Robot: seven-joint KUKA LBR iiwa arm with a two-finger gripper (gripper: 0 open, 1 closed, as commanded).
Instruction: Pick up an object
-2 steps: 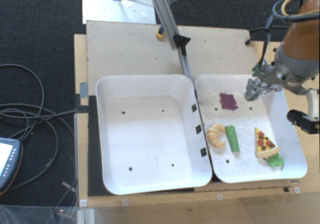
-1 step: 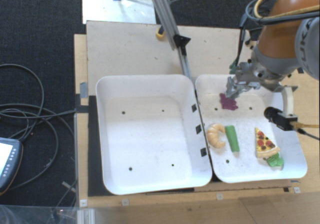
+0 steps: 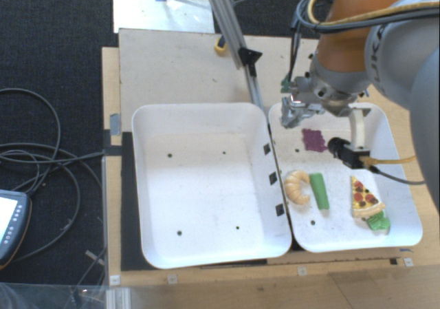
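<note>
My gripper [image 3: 294, 113] hangs over the far left corner of the right bin [image 3: 407, 230], just left of and above a purple grape bunch [image 3: 314, 140]. Nothing shows between its tips from this angle. Nearer the front of that bin lie a tan croissant [image 3: 298, 187] and a green cylinder [image 3: 318, 191] side by side. A pizza slice [image 3: 363, 197] lies to their right, with a small green leafy piece [image 3: 377, 222] at its near end. The grey arm with its orange band covers the bin's far right corner.
The left bin [image 3: 148, 232] stands beside the right one, their rims meeting at a shared wall with black tabs [image 3: 273, 178]. A grey pole [image 3: 227, 12] slants down to the bins' far junction. A black part with a yellow cable [image 3: 346, 152] hangs below the wrist.
</note>
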